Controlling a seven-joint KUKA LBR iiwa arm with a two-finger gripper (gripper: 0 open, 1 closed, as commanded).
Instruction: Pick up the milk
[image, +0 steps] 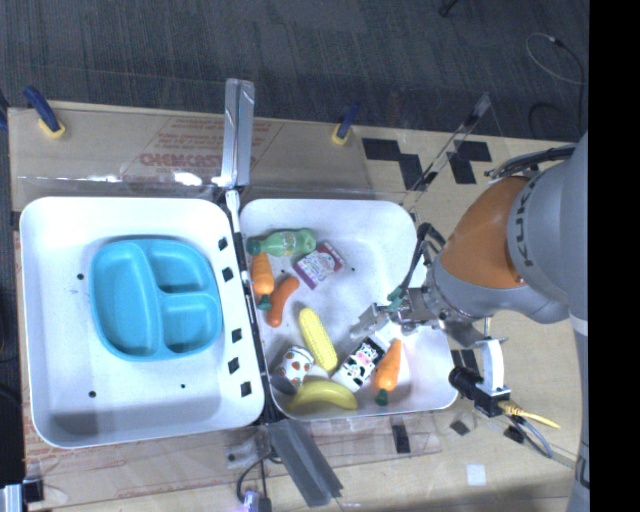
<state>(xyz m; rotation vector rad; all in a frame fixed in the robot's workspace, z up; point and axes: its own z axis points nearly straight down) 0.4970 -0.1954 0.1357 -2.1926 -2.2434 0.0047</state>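
The claw (385, 313) hangs low over the right bin (385, 215), at its right-hand side, and its fingers stand somewhat apart with nothing between them. The milk (358, 364), a small carton patched black and white, lies just below and a little left of the claw in the camera view, towards the bin's near wall. The two are close but not touching, as far as can be seen. The carton lies tipped on the bin floor, with its long axis running on a slant from lower left to upper right; to take it across its narrow sides the fingers would probably need to close square to that slant.

Room around it is tight. A carrot (389, 366) lies just beside the carton on the right, a banana (322, 396) touches or nearly touches it below, and a corn cob (318, 339) runs along its upper left. A short move down and left looks enough, though a finger may well land on the carrot.

Further off, the left bin (50, 300) holds a blue tray (157, 297), and both bins sit on the bench (120, 135).
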